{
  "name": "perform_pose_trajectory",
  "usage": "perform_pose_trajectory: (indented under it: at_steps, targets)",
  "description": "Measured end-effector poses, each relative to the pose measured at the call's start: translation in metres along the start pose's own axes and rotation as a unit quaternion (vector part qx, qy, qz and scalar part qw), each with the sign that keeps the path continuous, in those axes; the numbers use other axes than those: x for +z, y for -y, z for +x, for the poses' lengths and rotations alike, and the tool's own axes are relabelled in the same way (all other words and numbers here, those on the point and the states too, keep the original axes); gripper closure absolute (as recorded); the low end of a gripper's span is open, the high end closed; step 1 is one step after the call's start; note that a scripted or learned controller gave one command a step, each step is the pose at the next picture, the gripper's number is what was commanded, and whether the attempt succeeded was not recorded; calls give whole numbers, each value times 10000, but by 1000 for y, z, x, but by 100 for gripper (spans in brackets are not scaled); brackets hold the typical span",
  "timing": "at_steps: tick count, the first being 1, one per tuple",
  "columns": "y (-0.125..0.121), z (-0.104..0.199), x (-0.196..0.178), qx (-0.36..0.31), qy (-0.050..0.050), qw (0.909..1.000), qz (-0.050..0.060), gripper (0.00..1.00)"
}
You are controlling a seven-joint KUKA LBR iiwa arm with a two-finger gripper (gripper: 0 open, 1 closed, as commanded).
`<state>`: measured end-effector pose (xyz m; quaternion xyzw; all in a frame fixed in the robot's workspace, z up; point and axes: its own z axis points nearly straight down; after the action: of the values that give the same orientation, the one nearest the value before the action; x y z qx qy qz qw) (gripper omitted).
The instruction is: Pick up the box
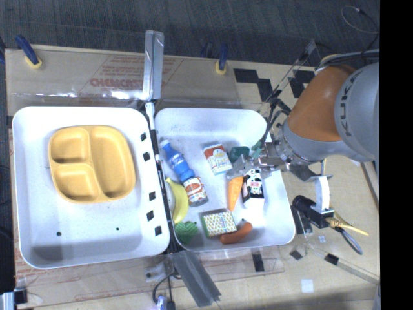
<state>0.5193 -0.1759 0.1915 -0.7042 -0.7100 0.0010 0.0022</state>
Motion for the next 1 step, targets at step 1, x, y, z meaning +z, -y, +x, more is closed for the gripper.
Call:
perform_pose_trajectory:
  at_steps: [1]
  targets:
    - [-15, -29, 65, 593, 7, 9982, -35, 0]
